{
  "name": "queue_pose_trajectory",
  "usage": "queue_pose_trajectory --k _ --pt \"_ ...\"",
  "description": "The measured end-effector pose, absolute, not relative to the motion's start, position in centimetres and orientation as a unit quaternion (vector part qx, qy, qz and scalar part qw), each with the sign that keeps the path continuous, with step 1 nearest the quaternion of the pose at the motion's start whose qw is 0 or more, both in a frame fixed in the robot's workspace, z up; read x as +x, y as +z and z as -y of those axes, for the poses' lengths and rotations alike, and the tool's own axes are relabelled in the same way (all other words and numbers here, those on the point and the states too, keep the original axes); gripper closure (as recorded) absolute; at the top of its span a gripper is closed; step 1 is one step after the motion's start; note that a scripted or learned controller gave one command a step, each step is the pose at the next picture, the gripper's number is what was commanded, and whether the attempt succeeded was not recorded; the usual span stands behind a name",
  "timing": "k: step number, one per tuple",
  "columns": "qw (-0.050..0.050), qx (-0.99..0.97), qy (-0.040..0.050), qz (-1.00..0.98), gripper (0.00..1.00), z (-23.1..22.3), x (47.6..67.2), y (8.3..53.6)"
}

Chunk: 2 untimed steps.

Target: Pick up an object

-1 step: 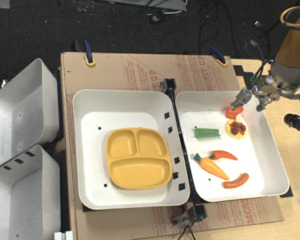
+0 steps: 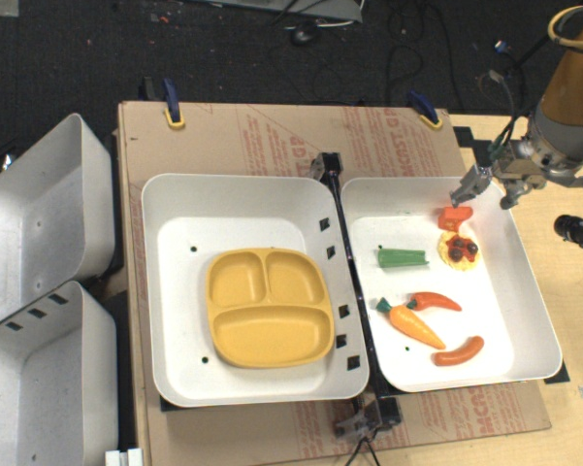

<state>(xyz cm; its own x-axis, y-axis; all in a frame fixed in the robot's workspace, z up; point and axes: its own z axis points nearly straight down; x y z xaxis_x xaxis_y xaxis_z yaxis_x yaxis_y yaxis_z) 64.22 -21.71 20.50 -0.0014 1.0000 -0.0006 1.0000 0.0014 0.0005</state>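
1. The arm (image 2: pixel 567 95) comes in from the upper right, its orange band above the grey wrist.
2. The gripper (image 2: pixel 489 189) hangs over the top right corner of the right bin (image 2: pixel 534 299). Its two fingers are spread apart, one (image 2: pixel 469 186) on the left and one on the right, and nothing sits between them.
3. A small orange-red piece (image 2: pixel 455 217) lies in the right bin just below the left finger; whether the two touch is not clear.
4. Just below that piece lies a yellow round piece with dark red berries (image 2: pixel 462 251) on it, close enough that the two seem to touch.
5. A green piece (image 2: pixel 402 257) lies flat to the left of the berries, near the bin's left wall.
6. Lower down, a red pepper (image 2: pixel 434 301) lies almost level, with a carrot (image 2: pixel 413 325) just below and left of it, slanting down to the right, its green top at the upper left end.
7. A red sausage (image 2: pixel 458 351) lies nearest the front of the bin, below and right of the carrot and apart from it.
8. The left bin (image 2: pixel 165 289) holds a yellow plate (image 2: pixel 269 307) with three compartments, lying flat near the middle.
9. Both bins rest side by side on a brown board (image 2: pixel 272 134), joined by a black strip (image 2: pixel 344 260) between them.
10. Two more white bins (image 2: pixel 39 289) are stacked at a tilt off the left edge of the board.
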Motion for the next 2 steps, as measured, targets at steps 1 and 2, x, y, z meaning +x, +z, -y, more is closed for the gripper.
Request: queue_pose_trajectory --k 1,2 --pt "-0.002 0.707 -0.0013 -0.707 0.00 21.5 63.2 14.9" --pt "0.002 0.707 0.0001 -0.707 0.00 21.5 63.3 9.9"
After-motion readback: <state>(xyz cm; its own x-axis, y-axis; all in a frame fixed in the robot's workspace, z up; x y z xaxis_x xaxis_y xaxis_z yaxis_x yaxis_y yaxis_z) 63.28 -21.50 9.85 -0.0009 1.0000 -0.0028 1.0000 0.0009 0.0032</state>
